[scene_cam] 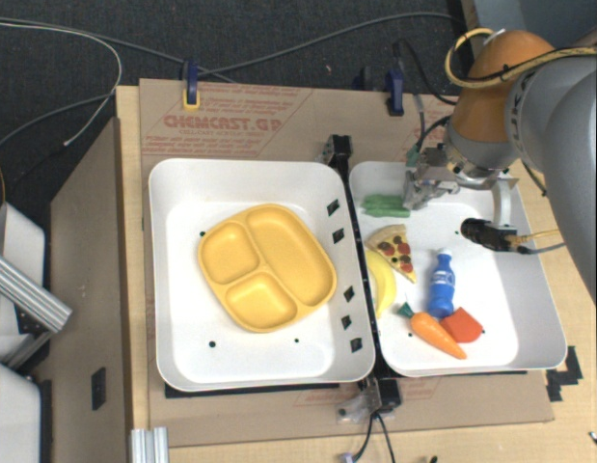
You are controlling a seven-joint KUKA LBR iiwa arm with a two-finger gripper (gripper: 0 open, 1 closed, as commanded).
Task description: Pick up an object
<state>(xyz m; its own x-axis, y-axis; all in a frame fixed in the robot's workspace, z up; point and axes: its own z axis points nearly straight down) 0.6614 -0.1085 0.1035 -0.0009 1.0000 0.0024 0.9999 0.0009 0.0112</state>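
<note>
Two white bins sit side by side. My gripper (420, 193) hangs in the right bin (529, 326), touching the green toy (383, 204). Whether it is apart or together, I cannot tell. That toy lies by the wall, so I might bump the wall and miss.

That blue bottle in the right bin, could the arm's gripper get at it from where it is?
Probably yes. The blue bottle lies uncovered, open from above, though the carrot and red piece crowd its lower end. The gripper sits near the green piece.
</note>
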